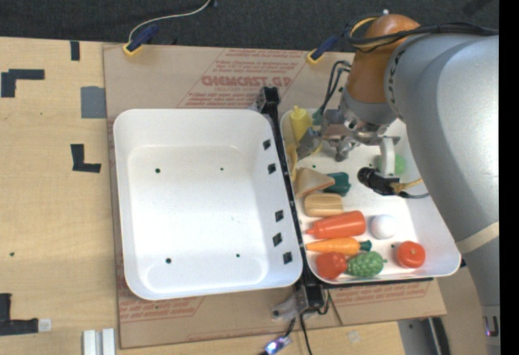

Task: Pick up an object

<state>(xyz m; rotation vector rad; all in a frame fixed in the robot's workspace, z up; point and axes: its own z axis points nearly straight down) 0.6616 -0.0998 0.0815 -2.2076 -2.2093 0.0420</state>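
- The gripper (339, 143) is down at the far end of the right bin (430, 225), close beside a yellow piece (298, 123) at the bin's far left corner; whether it is released or clenched, I cannot tell, since the wrist covers it.
- No object is seen to be held, so the pick is probably still in hand.
- To do it well: settle on one piece that lies apart from its neighbours, come straight down over its middle, and close across its narrow side. The yellow piece sits against the wall, which leaves little room on that side.
- The toy food lies in the right bin, mostly at its near end.
- Count: two bins, left bin (195, 199) and right.
- One red pepper-like piece (336, 224), one carrot (334, 246), one white egg (382, 225), one tomato (410, 254), one green bumpy piece (366, 265), one red piece (327, 265) beside it.
- One tan bread-like piece (323, 204), one tan wedge (310, 181).
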